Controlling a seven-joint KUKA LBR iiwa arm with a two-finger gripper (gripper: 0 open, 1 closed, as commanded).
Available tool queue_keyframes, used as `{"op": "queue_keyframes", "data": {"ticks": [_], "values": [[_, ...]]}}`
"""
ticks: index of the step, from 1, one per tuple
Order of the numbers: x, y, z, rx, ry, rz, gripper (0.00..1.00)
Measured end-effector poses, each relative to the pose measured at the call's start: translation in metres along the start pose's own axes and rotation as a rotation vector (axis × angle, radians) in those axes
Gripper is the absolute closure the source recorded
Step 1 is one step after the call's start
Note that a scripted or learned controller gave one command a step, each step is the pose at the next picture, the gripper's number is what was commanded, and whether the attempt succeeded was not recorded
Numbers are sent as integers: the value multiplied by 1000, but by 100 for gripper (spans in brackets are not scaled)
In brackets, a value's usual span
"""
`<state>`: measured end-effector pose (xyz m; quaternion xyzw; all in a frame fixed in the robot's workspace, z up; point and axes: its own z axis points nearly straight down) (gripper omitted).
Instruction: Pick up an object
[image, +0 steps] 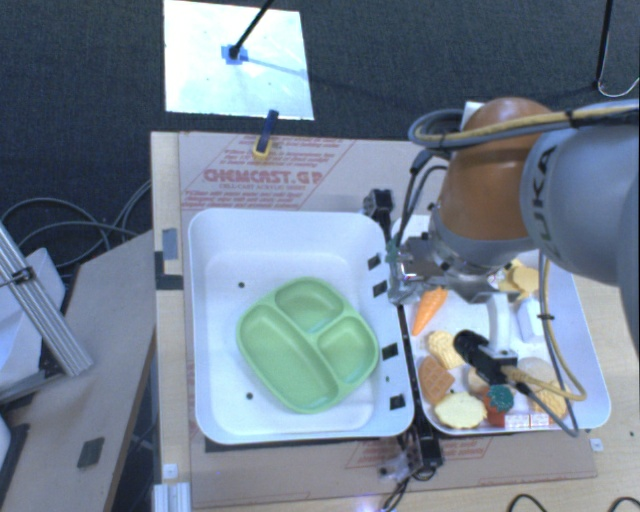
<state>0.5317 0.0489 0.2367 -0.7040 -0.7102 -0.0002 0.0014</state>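
While the toy carrot (430, 308) lies at the right bin's (592, 388) left edge, the end effector (426, 284) hangs right over it, so I'd guess approach step. Can't tell if it's released or clenched. Next move: descend carefully, cookies (436, 378) crowd just beside.

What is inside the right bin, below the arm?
An orange carrot, tan biscuit-like pieces, a yellow piece and a red-and-teal piece show in the right bin. The arm covers the bin's far half, so anything there is hidden.
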Motion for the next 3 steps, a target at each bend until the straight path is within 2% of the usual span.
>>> {"op": "queue_keyframes", "data": {"ticks": [1, 2, 3], "values": [[28, -19, 9, 0, -1, 2, 100], [6, -17, 16, -1, -2, 9, 100], [14, -20, 4, -5, -1, 4, 100]]}}
